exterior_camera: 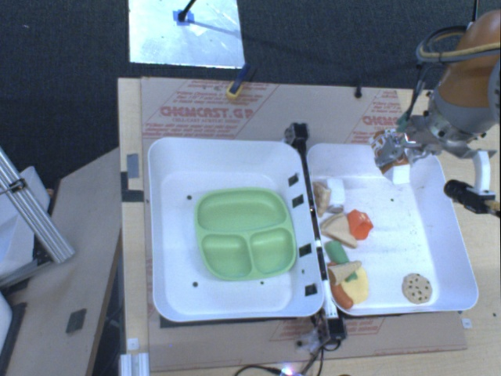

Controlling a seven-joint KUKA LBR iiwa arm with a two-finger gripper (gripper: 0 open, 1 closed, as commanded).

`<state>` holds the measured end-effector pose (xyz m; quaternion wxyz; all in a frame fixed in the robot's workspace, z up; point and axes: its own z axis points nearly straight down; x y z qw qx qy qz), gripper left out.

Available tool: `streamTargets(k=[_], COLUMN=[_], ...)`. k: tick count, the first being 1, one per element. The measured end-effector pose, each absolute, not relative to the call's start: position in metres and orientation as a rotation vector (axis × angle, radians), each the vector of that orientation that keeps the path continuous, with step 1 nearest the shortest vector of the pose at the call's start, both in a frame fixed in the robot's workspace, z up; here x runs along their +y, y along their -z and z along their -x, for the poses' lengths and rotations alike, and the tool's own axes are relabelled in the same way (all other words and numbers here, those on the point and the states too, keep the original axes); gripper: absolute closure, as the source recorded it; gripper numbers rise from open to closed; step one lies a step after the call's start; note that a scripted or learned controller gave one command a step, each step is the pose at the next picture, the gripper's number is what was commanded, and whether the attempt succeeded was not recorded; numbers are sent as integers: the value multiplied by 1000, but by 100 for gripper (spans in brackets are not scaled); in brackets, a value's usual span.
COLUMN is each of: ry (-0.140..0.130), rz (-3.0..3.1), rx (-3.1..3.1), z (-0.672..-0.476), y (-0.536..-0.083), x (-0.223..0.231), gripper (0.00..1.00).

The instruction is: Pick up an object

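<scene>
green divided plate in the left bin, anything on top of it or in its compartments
Nothing lies on the green divided plate; all three compartments show bare green. It sits flat in the left bin. Whatever is beneath the plate is covered. The toy food pieces lie in the right bin.

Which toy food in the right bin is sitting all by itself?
The chocolate chip cookie, in the near right corner of the right bin. The other toy foods crowd together along the bin's left side, by the divider.

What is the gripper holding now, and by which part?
It cannot be told. The two-finger gripper hangs over the far edge of the right shallow white bin, with something brownish at its tip, too blurred to identify.
</scene>
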<state>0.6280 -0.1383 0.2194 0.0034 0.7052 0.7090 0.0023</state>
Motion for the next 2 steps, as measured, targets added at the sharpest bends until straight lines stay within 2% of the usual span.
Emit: streamTargets(k=[1,2], ry=[-3,-4], rz=[-2214,-2211], rx=[2225,2228], z=[-629,-642], y=[-225,-221], x=[-138,-96], gripper=[100,100])
